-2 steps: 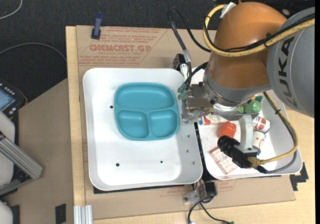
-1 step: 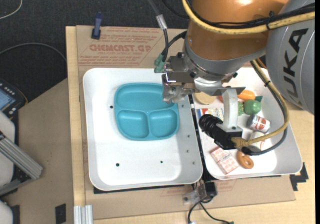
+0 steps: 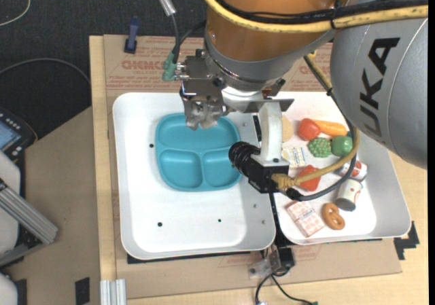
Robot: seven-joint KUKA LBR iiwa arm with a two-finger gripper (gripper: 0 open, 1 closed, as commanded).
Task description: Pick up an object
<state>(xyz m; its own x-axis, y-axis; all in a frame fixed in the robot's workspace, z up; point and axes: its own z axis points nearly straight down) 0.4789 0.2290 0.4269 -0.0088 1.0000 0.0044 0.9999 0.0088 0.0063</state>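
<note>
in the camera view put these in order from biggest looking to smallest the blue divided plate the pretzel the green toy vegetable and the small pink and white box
1. blue divided plate, by far the largest
2. small pink and white box
3. green toy vegetable
4. pretzel

The box, vegetable and pretzel look close in size, and cables partly cover the vegetable, so their order is unsure.

Jaws (image 3: 200,119) over blue tray (image 3: 194,154), left bin (image 3: 136,181).

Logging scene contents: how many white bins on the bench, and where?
2. The left bin holds a blue divided tray; the gripper hangs over the tray's far edge. The right bin holds small toy foods, and the arm hides its far part.
</note>
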